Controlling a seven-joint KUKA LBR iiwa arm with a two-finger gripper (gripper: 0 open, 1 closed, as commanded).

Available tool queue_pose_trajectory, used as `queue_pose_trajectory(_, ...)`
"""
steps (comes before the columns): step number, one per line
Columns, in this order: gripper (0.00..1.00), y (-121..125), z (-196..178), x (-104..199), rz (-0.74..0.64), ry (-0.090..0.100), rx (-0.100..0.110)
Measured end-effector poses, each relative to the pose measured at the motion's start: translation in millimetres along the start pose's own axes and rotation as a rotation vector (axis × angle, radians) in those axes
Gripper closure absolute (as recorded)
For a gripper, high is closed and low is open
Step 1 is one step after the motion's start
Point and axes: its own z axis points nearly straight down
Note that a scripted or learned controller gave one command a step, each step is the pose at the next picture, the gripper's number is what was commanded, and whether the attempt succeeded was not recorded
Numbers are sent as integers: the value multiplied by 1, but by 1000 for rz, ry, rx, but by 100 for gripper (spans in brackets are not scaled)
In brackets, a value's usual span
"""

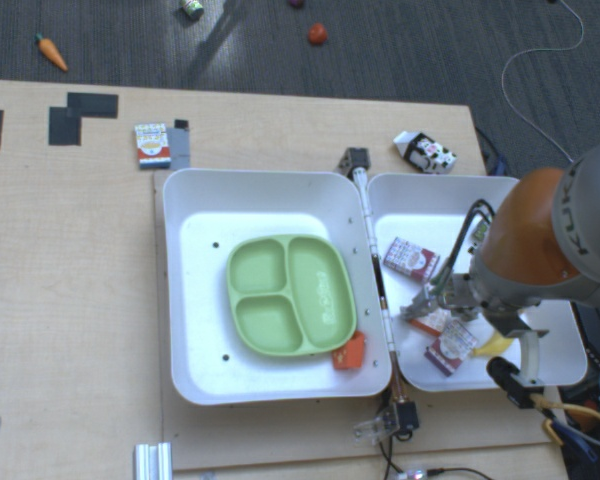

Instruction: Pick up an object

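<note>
Small red-and-white packet [410, 258] (flat, tilted) in right bin [540, 193], beside gripper [432, 306] of unclear grip.

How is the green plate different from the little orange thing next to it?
The green plate is much bigger than the orange thing. The plate is pale green with three sections; the orange thing is a small lump. The plate sits mid-bin; the orange thing lies at the plate's lower right edge. Both are in the left bin.

Pale green plate [291, 295], white bins [270, 190]
</note>
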Motion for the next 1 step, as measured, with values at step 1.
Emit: queue_pose_trajectory(1, 0, -12, 0, 5, 1, -2, -4)
